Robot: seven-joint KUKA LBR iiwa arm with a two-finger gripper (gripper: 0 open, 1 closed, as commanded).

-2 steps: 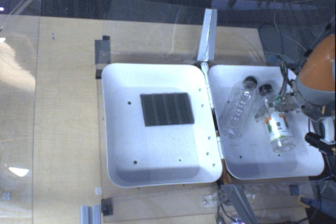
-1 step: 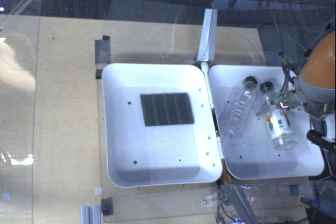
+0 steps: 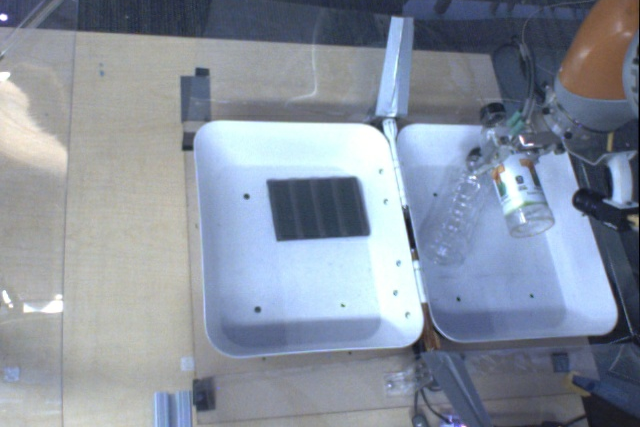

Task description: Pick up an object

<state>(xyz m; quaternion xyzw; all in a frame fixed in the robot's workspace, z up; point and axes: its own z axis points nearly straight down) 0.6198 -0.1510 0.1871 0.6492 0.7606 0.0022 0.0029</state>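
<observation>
In the right bin (image 3: 590,315) a clear bottle with a white and green label (image 3: 522,196) lies at a slant. Its upper end is right under my gripper (image 3: 503,141), which hangs over the bin's back right part. Whether that bottle rests on the floor or is lifted is unclear. A clear plastic bottle without a label (image 3: 456,215) lies just left of it, pointing toward the bin's front left. In the left bin (image 3: 230,315) a dark ribbed rectangular block (image 3: 318,208) lies flat near the middle.
The grey arm with its orange band (image 3: 600,40) reaches in from the upper right. A metal divider bar (image 3: 393,75) rises behind the seam between the bins. Black cables and a bracket (image 3: 600,205) sit at the right bin's right rim.
</observation>
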